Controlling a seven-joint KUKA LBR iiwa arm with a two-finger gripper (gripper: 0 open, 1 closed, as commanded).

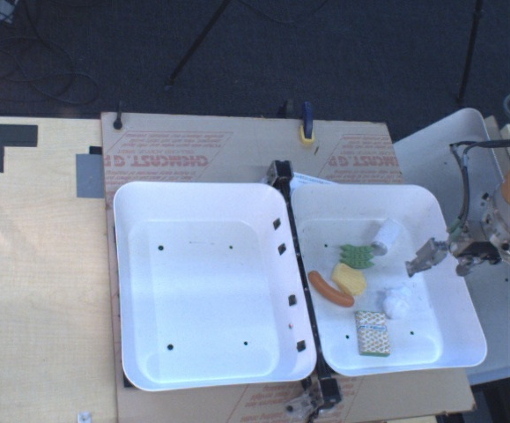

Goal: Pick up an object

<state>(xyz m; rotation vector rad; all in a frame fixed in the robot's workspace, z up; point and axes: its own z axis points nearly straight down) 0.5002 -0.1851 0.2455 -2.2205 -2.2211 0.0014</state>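
Your hand (425, 258) hangs over the right edge of the right bin (453, 324), above the floor near the white clutter; I cannot tell from this view whether it is apart or together, and nothing shows gripped in it. The things to choose from all lie in that right bin, clustered at its middle, to the left of the hand.

To do this pick well, choose a piece that stands apart from its neighbours; the checked green-and-white block (373, 333) near the front wall looks the cleanest target, since it lies clear of the rest (the yellow piece (349, 278) touches the orange sausage (330, 289) and sits just beside the green leafy piece (356, 255), so a descent there risks nudging two at once). Come straight down over the middle of your chosen piece; close only once you are low enough to straddle it; lift slowly.

By count: two bins, the left bin (131, 236) and the right; one orange sausage; one yellow piece; one green leafy piece; one checked block; one pale cylinder (387, 233); one crumpled white lump (398, 303), hard to make out against the floor.
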